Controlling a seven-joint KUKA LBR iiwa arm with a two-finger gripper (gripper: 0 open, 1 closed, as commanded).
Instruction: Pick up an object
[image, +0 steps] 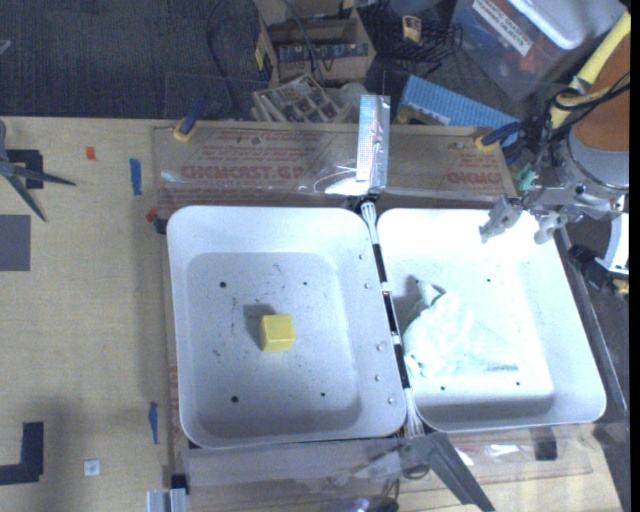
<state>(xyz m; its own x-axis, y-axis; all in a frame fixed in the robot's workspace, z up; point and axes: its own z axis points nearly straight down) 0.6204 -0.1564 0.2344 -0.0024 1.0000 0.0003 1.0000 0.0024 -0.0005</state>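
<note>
A small yellow block (278, 332) lies near the middle of the left bin (200, 240). A crumpled white cloth or bag (447, 335) rests in the right bin (570, 330), against its left wall. My gripper (520, 222) hangs above the far right corner of the right bin, well clear of both objects. Its two fingers (494, 222) stand apart with nothing between them.
A clear plastic divider (372, 150) stands upright behind the seam between the bins. Cardboard lies behind both bins. Cables and boxes crowd the back. The wooden bench (80, 330) stretches to the left, with scissors (25, 178) near its far left edge.
</note>
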